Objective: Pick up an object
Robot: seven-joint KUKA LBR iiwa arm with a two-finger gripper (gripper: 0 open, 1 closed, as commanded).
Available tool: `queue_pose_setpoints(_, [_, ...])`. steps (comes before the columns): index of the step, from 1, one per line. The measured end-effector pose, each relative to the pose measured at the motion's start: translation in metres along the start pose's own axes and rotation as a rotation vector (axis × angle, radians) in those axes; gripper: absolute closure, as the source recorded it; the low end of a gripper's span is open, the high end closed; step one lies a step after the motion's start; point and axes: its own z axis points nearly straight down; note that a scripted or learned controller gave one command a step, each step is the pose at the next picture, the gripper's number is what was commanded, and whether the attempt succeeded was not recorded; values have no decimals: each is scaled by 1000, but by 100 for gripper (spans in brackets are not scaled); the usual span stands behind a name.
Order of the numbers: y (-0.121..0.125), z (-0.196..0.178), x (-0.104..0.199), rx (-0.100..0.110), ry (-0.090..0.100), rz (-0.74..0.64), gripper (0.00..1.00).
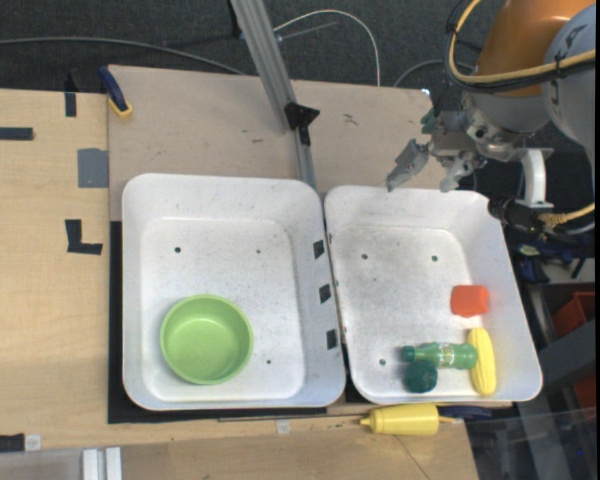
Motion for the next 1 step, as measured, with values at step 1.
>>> queue_pose_setpoints(1, [0, 0, 0, 0, 0, 0, 0])
